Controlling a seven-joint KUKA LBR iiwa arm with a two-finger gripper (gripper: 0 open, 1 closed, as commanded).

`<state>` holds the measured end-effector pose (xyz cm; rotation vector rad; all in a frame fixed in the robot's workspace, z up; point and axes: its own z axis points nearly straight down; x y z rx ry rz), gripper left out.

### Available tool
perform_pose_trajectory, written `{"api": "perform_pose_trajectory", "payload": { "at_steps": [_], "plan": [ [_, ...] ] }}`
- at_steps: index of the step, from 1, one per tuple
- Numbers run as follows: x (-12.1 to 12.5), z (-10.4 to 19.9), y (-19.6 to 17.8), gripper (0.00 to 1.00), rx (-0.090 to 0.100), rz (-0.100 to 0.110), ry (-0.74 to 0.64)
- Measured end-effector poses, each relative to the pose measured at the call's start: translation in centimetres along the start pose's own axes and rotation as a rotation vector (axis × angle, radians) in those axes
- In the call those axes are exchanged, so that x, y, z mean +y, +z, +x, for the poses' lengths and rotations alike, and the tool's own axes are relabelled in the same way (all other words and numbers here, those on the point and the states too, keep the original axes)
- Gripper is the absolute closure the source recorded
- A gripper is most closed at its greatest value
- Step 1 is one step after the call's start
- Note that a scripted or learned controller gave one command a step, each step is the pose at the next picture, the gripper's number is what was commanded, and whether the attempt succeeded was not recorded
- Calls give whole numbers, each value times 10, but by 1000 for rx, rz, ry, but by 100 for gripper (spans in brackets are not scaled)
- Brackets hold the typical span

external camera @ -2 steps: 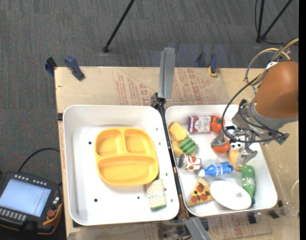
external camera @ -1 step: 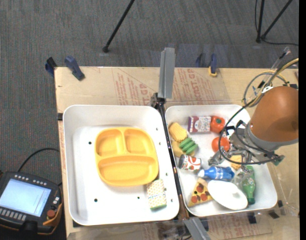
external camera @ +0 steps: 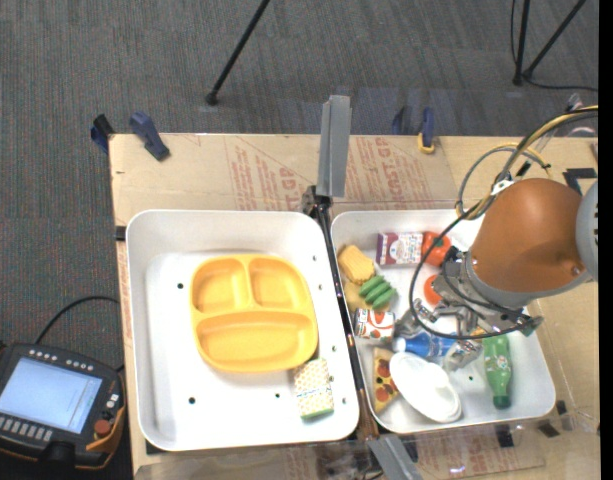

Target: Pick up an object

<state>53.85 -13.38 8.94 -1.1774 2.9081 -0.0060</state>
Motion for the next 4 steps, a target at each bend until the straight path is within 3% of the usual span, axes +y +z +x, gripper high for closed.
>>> {"api": "perform_pose_trajectory", "payload": {
  "at_steps": [1,2,3,4],
  "plan": [
    [-42,62,3,0,-2,-11,-94],
    [-13,-1,2,0,-4,-8,-135],
    [-35,-80,1,0,-5,-4,-179],
    [-35,-80,-9,100,-8,-7,-171]
  ]
}}
